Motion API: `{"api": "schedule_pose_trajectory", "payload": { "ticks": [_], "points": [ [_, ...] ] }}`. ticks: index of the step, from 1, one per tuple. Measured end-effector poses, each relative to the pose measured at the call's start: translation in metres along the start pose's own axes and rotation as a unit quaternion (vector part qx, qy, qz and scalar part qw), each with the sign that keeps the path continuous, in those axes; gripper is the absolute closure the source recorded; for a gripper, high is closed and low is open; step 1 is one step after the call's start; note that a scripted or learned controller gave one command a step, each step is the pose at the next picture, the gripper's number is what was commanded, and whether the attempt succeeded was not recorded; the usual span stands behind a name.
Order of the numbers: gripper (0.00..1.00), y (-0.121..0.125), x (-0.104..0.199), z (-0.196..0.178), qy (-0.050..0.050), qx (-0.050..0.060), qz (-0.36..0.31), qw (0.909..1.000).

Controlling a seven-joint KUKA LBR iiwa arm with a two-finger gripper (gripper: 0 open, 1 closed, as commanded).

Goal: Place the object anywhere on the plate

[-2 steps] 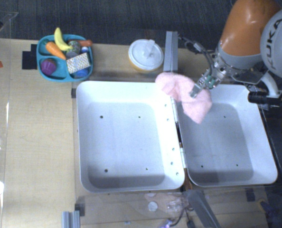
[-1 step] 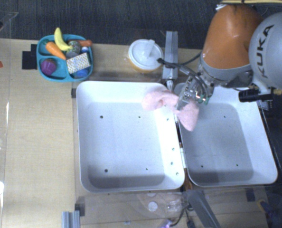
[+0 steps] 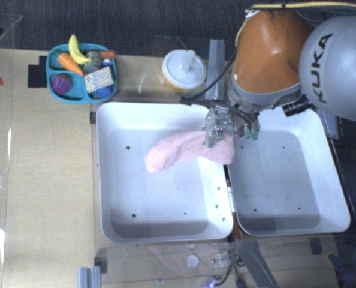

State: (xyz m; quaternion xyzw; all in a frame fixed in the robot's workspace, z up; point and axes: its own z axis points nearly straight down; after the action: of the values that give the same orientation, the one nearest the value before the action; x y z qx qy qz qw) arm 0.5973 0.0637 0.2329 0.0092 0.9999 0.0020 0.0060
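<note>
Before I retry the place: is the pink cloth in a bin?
Mostly in: the pink cloth lies in the left bin, its right end at the bins' divider under the gripper.

We read one word, "KUKA", in dark capital letters running at a slant on the grey arm housing [image 3: 337, 65] at the upper right. We can make out no other text, label or number on anything else.

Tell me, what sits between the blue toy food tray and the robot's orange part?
In the camera view, a lidded cup stands between the blue tray and the arm's orange band.
</note>
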Motion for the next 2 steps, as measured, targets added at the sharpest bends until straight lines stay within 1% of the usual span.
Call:
{"api": "schedule_pose_trajectory", "payload": {
  "ticks": [1, 2],
  "points": [
    [1.0, 0.039, 0.037, 0.0, 0.001, 0.0, -0.01, 0.9999],
    [1.0, 0.084, 0.061, 0.006, 0.002, 0.0, -0.01, 0.9999]
  ]
}}
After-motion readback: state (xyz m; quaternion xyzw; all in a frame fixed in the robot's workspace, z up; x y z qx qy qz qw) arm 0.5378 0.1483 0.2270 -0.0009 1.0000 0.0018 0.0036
